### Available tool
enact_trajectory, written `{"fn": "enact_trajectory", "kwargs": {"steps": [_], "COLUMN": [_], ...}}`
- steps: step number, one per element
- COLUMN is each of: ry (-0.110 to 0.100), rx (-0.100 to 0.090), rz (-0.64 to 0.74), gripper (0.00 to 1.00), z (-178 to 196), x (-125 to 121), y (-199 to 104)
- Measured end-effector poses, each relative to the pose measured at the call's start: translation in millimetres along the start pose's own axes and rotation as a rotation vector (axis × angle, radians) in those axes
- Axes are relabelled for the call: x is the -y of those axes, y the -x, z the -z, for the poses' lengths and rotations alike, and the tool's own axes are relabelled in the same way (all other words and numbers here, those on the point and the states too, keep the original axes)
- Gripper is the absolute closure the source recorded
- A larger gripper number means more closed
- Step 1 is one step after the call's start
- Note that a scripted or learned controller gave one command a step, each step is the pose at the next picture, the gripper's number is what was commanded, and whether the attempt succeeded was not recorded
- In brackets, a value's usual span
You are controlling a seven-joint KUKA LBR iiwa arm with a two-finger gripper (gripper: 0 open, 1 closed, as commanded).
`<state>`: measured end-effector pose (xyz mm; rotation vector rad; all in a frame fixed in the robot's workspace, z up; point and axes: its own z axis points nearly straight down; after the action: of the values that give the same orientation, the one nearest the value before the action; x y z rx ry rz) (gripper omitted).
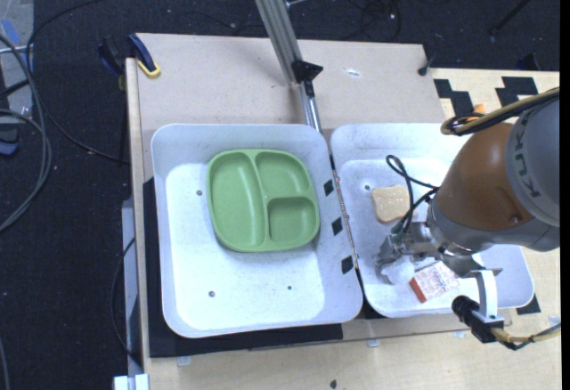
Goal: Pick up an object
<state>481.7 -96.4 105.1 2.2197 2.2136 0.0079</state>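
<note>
The pincer, its grip state impossible to tell, sits low in the right bin near the bench's front edge, beside a red-and-white packet, nothing visibly lifted yet.

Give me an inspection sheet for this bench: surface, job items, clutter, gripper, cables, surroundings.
Surface: tan bench top bearing two shallow white bins side by side, left bin and right bin.
Job's things: green divided plate in the left bin; tan bread-like piece and red-and-white packet in the right bin.
Clutter: blue and yellow clamp at the bench's far left corner.
Gripper: gripper low inside the right bin, beside the packet; grasp cannot be judged.
Cables: black cable looping off the wrist; more cables on the floor.
Surroundings: dark floor, grey metal pole leaning over the bench.
</note>
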Motion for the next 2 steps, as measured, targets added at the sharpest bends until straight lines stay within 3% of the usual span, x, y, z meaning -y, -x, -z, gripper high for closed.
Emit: {"fn": "enact_trajectory", "kwargs": {"steps": [2], "ry": [-0.002], "rx": [0.0], "rz": [0.006], "gripper": [1.0], "z": [106.9], "x": [-9.2], "y": [-0.7]}}
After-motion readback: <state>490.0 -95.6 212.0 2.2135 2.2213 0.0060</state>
